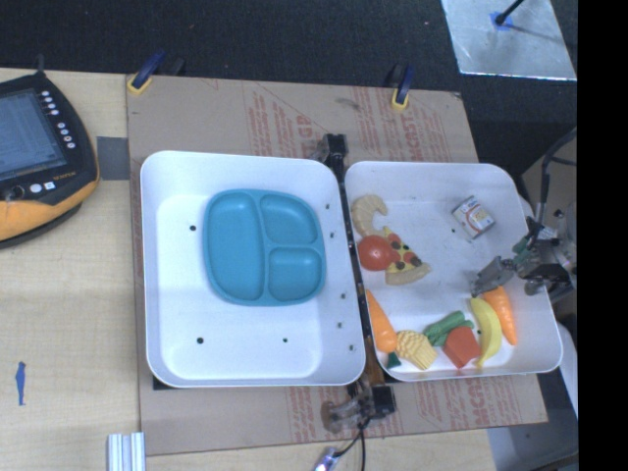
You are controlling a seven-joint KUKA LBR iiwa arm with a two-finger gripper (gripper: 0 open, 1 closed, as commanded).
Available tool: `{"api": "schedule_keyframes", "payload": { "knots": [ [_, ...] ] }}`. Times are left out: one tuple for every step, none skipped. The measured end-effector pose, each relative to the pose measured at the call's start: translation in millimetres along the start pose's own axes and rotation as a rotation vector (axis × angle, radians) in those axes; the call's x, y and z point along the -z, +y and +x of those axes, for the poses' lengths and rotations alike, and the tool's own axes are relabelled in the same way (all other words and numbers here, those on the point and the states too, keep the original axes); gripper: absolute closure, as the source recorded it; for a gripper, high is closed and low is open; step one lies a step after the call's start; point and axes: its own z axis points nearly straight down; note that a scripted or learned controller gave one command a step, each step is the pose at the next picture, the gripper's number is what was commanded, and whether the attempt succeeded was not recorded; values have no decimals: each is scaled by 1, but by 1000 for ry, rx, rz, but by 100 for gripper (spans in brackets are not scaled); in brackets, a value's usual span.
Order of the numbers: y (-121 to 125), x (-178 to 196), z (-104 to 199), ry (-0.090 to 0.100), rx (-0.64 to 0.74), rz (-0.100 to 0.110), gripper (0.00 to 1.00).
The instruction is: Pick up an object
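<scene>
I'm reaching in from the right with my gripper (496,275) sitting low over the right side of the right white bin (432,177). Fingers are spread, nothing between them; one tip is hanging just above the top of the orange plastic carrot (504,315), and the yellow plastic banana (487,330) is lying just left of that carrot.

Other stuff in this bin:
- red plastic pepper (460,345) and green plastic bean pod (444,325) near the front wall
- yellow plastic corn cob (415,348) and a second orange carrot (382,323) at the near-left
- red plastic tomato (374,253) touching a pizza slice toy (404,262), beige croissant toy (368,211) just beyond them
- small printed box (473,216) alone at the far right

The left white bin (162,263) is holding a blue divided plastic plate (263,245).
</scene>
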Motion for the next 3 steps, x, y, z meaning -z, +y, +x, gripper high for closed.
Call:
{"api": "schedule_keyframes", "payload": {
  "knots": [
    [14,-113,-5,6,5,4,0],
    [14,-102,-7,2,8,4,100],
    [1,-12,94,-1,5,-1,100]
  ]
}}
